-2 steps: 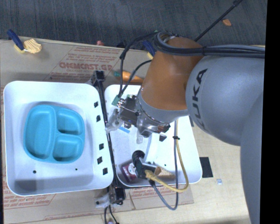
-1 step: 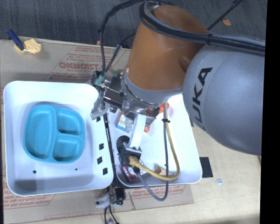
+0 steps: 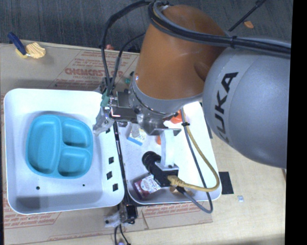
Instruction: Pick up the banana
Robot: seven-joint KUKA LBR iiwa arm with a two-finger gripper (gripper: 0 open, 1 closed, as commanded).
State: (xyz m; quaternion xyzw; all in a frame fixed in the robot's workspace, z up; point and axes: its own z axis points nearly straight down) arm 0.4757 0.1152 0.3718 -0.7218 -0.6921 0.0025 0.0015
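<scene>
My gripper [image 3: 103, 122] hangs below the orange-banded wrist, over the inner rim where the left bin [image 3: 12, 139] meets the right bin [image 3: 203, 146]. The big grey and orange arm covers most of the right bin, hiding much of its floor. No object can be seen between the gripper's tips.
A blue divided tray [image 3: 59, 145] lies in the left bin. In the right bin lie a small blue-and-white item [image 3: 136, 137], a dark red packet [image 3: 145, 186] near the front rim, and an orange bit [image 3: 178, 115] by the arm. A yellow-and-blue object [image 3: 31, 49] lies on the bench at the far left.
</scene>
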